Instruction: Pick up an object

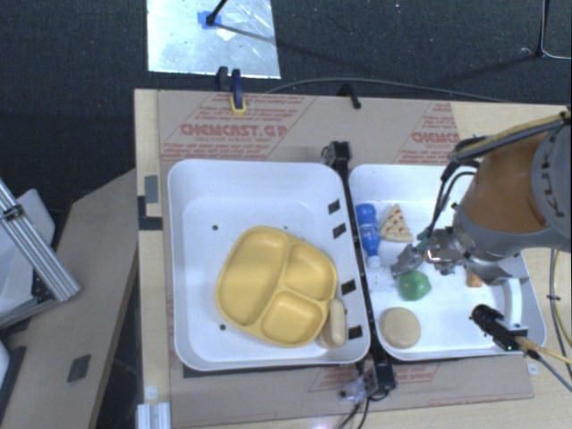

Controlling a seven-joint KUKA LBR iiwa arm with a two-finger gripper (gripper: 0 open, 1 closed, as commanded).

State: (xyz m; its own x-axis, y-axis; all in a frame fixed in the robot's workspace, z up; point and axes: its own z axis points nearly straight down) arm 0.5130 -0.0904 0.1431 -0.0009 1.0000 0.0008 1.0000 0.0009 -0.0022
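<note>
The gripper [413, 262] hangs low in the right bin [447, 347], just above and touching the top edge of a green ball [414, 285]; whether it is spread or closed cannot be told from this slanted view, and nothing is visibly clamped. The ball sits near the bin's middle and looks to be the likeliest target. It seems light, smooth and probably a hard plastic toy, so it may roll or squirt out; a hold across its widest part, from straight above, looks safest. Being round, it has no long axis and points nowhere in particular. At about six o'clock from it lies a tan round cookie [400, 326], flat and stiff-looking. At eleven o'clock a pizza slice [395, 224] points its tip toward twelve, and beside that a blue bottle [366, 229] lies with its long axis running twelve to six. In the left bin [259, 181] rests a yellow divided plate [273, 284].
</note>
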